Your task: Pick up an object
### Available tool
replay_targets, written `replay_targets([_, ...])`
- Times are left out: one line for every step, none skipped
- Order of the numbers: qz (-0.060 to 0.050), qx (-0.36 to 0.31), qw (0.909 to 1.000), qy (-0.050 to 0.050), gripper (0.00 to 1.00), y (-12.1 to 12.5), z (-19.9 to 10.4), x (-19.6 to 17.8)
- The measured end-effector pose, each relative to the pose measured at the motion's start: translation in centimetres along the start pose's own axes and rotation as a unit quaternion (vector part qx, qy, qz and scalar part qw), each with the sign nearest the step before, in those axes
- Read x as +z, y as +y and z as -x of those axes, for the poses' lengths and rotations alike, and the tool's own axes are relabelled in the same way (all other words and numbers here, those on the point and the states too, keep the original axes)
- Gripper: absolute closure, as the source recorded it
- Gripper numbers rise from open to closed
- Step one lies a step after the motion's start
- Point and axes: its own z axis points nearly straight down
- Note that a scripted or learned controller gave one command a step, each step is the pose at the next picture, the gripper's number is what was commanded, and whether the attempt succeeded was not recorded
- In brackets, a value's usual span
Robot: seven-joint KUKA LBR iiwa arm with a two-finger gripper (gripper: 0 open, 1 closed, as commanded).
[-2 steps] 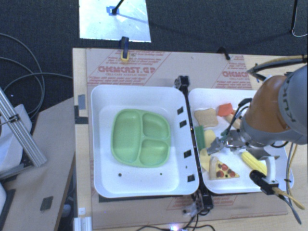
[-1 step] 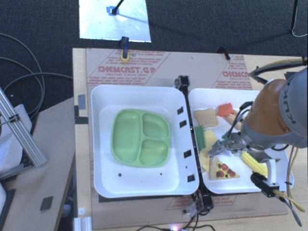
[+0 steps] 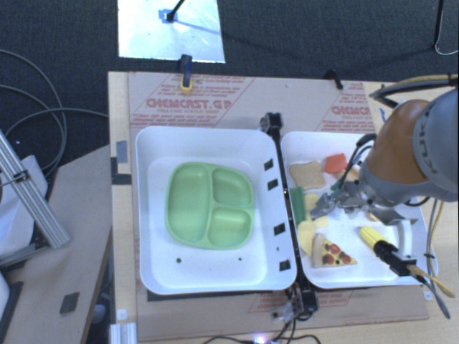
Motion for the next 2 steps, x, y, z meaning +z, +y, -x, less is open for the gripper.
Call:
replay_targets([0.002, -0.004, 1.0000, 0.002, 0.00, -0.67, -7.34, -6.58])
replay_targets([-0.001, 0.001, 1.0000, 0.000, 0.00, -0.78, -6.85, -6.23])
